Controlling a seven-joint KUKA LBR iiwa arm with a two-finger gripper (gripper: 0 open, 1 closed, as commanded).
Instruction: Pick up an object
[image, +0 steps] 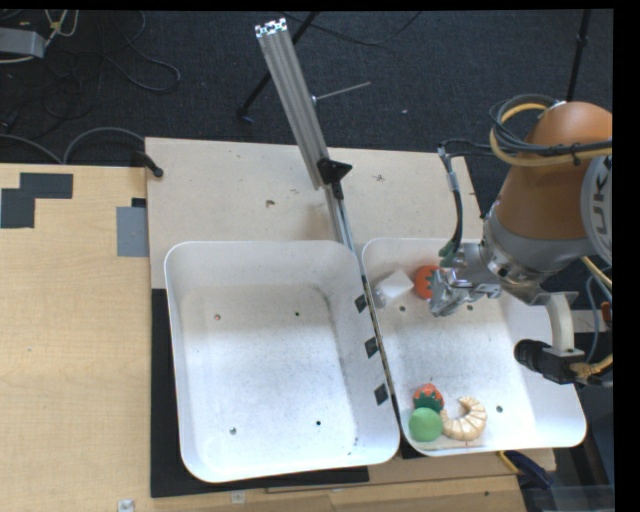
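**Tool Position Over the Right Bin**

You are looking down at a slant on a bench (250, 190) carrying two shallow white bins side by side. The arm (555, 170) is reaching in from the right, and its tool (450, 295) is hanging over the upper part of the right bin (520, 410). You cannot tell from this view how the tool is set, wide or narrow, and nothing is showing between its tips.

An orange object (425, 281) is lying just beside the tool, on its left, partly hidden by it. A white block (393, 286) is lying just left of the orange object, near the divider between the bins; its long axis is running roughly left to right, tilted slightly upward toward the right.

Near the right bin's front edge, a green ball (425, 424) is sitting with a small red piece (428, 394) touching its upper side. A tan curved object (467, 419) is lying just to the right of the ball, its arc opening toward the left.

The left bin (200, 400) is sitting beside the right one, their rims meeting at the divider.
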